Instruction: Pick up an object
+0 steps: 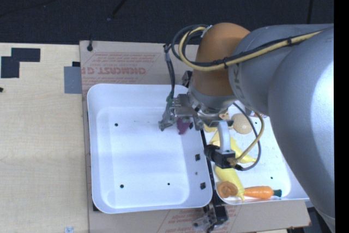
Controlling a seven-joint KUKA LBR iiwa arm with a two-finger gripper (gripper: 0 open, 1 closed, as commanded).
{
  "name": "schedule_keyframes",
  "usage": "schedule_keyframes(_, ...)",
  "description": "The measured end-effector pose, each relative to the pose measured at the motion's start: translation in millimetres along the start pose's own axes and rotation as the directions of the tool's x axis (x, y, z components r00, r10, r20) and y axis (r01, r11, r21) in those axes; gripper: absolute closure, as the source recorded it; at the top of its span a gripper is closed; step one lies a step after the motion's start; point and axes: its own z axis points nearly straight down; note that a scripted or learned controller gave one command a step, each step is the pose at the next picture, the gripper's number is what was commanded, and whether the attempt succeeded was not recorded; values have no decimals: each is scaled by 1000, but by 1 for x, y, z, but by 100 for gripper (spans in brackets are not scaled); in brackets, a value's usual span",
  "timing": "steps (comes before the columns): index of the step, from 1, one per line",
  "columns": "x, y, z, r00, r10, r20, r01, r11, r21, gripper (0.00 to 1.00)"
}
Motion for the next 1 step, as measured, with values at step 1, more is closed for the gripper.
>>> schedule_keyframes(1,-7,-1,-10,1000,8,4,-8,1000,5,100)
